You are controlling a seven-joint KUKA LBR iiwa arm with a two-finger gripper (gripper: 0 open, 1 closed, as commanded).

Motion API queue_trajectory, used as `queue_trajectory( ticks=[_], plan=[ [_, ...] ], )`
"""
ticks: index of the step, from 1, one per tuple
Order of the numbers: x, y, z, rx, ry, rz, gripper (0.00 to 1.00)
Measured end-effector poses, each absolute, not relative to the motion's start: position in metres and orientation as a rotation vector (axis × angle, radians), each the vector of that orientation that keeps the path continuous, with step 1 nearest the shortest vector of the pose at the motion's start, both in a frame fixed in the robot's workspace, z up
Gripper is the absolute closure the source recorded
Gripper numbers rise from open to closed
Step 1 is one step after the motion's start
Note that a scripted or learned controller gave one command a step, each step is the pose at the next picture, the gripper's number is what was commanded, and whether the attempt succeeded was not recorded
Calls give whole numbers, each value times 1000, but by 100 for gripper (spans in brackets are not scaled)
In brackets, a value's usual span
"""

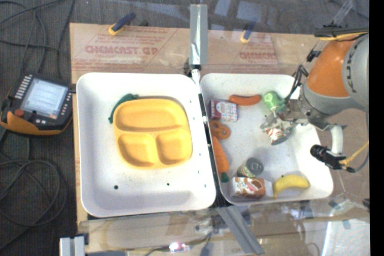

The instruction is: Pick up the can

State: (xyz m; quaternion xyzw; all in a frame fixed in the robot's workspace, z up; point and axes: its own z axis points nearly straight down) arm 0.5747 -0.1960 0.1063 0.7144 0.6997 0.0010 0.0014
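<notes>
Two white bins sit side by side on the desk, and the can [248,178] lies in the right bin [300,156], near its bottom edge, just left of a banana [291,183]. The can appears tipped on its side, with its dark round end [254,166] facing toward twelve o'clock and its red-labelled body running down toward six, so its long axis seems to lie roughly twelve-to-six; the exact pose is hard to read at this size.

The gripper [277,128] hangs over the upper middle of the same bin, below a green object [272,99] and an orange sausage-like item [245,99]. From the jaws the can lies at about seven o'clock, well apart, with bare bin floor between them. Whether the jaws stand wide or narrow cannot be told: the metal parts blur together, and nothing is clearly seen between them.

In my judgement the coming move calls for a shift toward seven o'clock, then a descent across the can's short width.

The left bin [96,189] holds a yellow divided tray [153,130].
</notes>
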Motion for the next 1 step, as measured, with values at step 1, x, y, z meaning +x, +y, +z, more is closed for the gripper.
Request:
queue_trajectory(
  ticks=[1],
  plan=[
    [604,-116,189,2069,2366,0,100]
  ],
)
